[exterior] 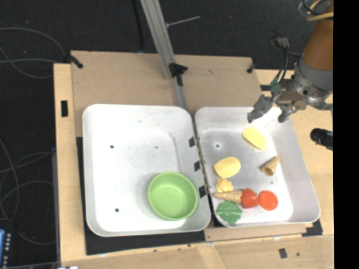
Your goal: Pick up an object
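Observation:
My gripper (273, 111) hangs open over the far right corner of the right bin (300, 167), with nothing between its two dark fingers. Just below it lies a pale yellow wedge (254, 138). Further down the bin are a yellow lump (227, 166), a small tan cone piece (270, 166), a smaller yellow piece (224, 185), a tan carrot-like stick (228, 195), two red tomatoes (250, 198) (268, 200) and a green leafy item (228, 212).
The left bin (112, 150) holds a green bowl (172, 195) near its front right corner. A slanted metal post (160, 32) rises behind the bins. Cardboard backing (213, 83) lies under the bins' far side.

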{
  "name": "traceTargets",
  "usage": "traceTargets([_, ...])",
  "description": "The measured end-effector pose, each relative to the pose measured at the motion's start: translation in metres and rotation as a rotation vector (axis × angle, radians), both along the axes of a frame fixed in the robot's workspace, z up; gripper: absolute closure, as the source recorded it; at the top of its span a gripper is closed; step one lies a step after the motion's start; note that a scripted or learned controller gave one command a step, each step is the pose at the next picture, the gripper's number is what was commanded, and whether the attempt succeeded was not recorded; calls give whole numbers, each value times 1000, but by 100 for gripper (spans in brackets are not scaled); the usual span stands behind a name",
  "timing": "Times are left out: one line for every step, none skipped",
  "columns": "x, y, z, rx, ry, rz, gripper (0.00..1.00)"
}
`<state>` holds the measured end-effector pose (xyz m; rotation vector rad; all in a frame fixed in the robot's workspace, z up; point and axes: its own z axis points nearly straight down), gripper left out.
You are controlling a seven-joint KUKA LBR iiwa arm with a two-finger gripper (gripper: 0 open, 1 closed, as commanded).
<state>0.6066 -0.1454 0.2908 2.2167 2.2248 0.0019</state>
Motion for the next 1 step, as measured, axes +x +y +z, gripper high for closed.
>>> traceTargets([0, 0, 0, 0, 0, 0, 0])
